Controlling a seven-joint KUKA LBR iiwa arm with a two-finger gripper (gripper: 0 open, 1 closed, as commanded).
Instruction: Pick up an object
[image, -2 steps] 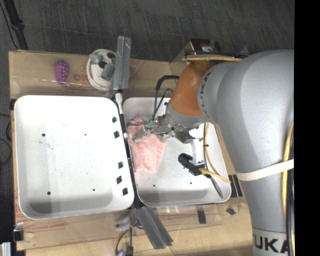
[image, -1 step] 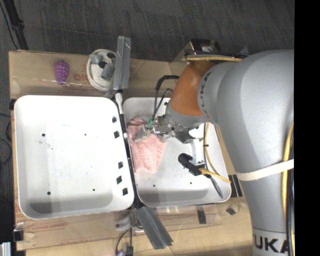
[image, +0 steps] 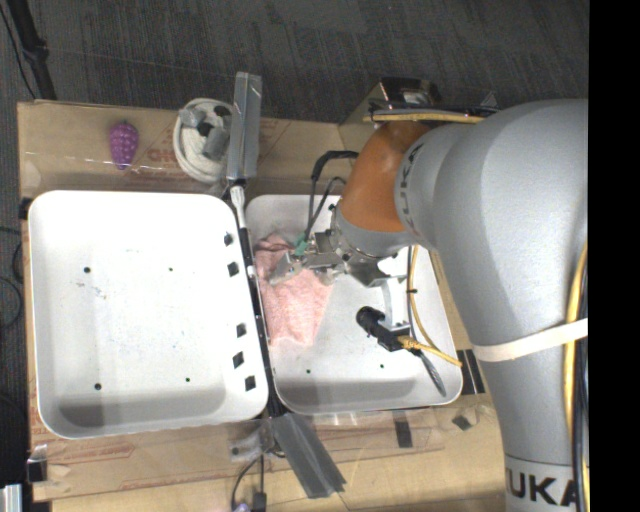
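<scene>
The pink cloth (image: 293, 305), a soft crumpled mass, lies in the right bin (image: 350, 385), against that bin's left wall, from the upper left corner down to about mid-height. The claw (image: 302, 256) sits at the cloth's upper end, overlapping its top edge, at centre frame. Whether the claw is wide or narrow cannot be told, nor whether it touches the cloth; no part of the cloth is seen held in it.

The arm (image: 500, 230) enters from the right as a broad grey body covering the right bin's right rim. Its orange band (image: 372, 188) lies just above and to the right of the claw.

The left bin (image: 130, 300) adjoins the right bin and fills the left half of the frame. Small black tabs (image: 240, 330) line the rim that the two bins share.

On the brown surface (image: 70, 150) above the left bin, a small purple object (image: 123, 143) lies at upper left. A white round object (image: 196, 140) stands to its right. A grey bar (image: 245, 120) runs down just beside the round object, toward the junction of the bins.
</scene>
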